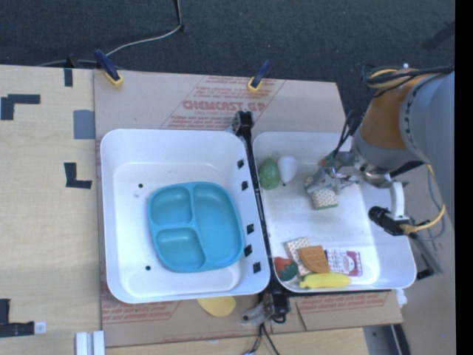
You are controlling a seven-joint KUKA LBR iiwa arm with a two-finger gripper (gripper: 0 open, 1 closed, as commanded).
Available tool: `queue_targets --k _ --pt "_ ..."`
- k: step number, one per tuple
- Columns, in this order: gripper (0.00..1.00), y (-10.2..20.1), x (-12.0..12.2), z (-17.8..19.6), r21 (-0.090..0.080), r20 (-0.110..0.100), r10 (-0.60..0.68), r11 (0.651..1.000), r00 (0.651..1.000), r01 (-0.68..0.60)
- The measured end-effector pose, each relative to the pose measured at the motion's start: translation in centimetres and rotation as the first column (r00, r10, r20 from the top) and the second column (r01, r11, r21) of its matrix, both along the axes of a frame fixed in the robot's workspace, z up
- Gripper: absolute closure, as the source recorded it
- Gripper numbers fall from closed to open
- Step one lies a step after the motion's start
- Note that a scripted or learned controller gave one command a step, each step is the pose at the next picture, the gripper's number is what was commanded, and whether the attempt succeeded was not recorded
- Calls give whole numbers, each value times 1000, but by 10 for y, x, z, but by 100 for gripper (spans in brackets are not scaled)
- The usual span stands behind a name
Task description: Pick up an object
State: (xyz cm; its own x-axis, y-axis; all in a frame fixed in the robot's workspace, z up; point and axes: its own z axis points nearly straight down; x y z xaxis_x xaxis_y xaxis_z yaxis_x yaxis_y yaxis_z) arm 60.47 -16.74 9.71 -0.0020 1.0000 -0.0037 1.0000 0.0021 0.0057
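From the camera view above the desk (44, 198), I am reaching in from the right with my tool (325, 183) hanging low over the right bin (384, 268), and its fingers are closing on a small pale patterned block (323, 197) near the bin's middle. A green ball (269, 174) and a white rounded object (286, 168) are lying just beside each other near the bin's upper left wall. At the lower edge, a yellow banana-like piece (325, 280), an orange cracker-like piece (313, 258) and a small printed packet (346, 261) are sitting close together. A blue divided plate (195, 225) is resting in the left bin (122, 154).
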Motion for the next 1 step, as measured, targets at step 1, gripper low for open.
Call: queue_targets --k 1 --pt "100 56 5 -11 4 -3 0 1000 1000 0"
